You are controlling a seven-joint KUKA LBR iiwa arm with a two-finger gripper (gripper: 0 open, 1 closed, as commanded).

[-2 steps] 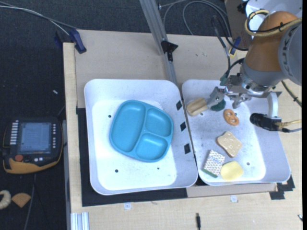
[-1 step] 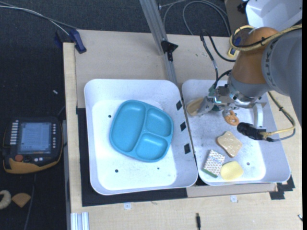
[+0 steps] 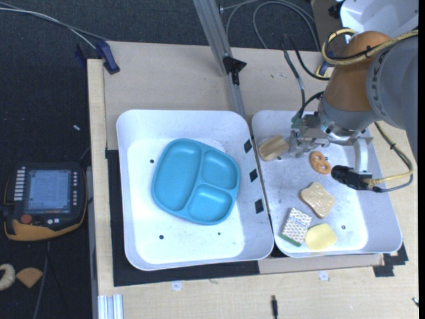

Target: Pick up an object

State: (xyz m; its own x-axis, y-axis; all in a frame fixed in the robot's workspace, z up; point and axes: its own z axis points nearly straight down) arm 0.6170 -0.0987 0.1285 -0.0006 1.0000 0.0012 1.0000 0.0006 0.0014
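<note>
My gripper (image 3: 300, 141) hangs low over the back left part of the right bin (image 3: 378, 205). A tan, roll-like piece (image 3: 270, 147) lies right against its left side, by the bin's left wall; whether it is gripped cannot be made out. An orange pretzel (image 3: 319, 161) lies just right of the gripper. Nearer the front sit a slice of toast (image 3: 317, 199), a speckled green-and-white block (image 3: 295, 226) and a yellow rounded piece (image 3: 320, 236).
The left bin (image 3: 133, 178) holds a blue divided plate (image 3: 196, 180). A metal pole (image 3: 216, 25) slants up behind the bins. Cables (image 3: 372, 178) run over the right bin's right side. A handheld control pad (image 3: 45, 198) lies off the bench at left.
</note>
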